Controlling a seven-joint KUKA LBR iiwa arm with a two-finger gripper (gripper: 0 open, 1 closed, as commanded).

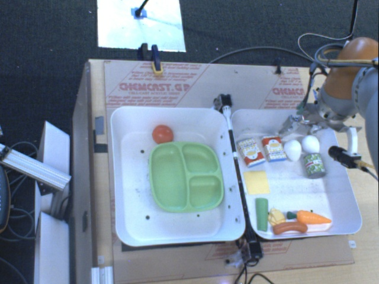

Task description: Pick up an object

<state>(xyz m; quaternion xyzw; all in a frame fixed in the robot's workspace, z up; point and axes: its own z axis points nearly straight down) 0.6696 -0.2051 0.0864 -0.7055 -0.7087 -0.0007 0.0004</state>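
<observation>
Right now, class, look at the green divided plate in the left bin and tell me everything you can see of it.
The green divided plate is a pale green, plastic-looking tray with rounded corners and a raised rim. Ridges split it into three compartments: one large on the left, two smaller on the right. It lies flat, right side up, slightly turned, on the floor of the left bin, toward its right half. All three compartments hold nothing. A red tomato-like ball sits just beyond its upper left edge, close to it or touching.
</observation>
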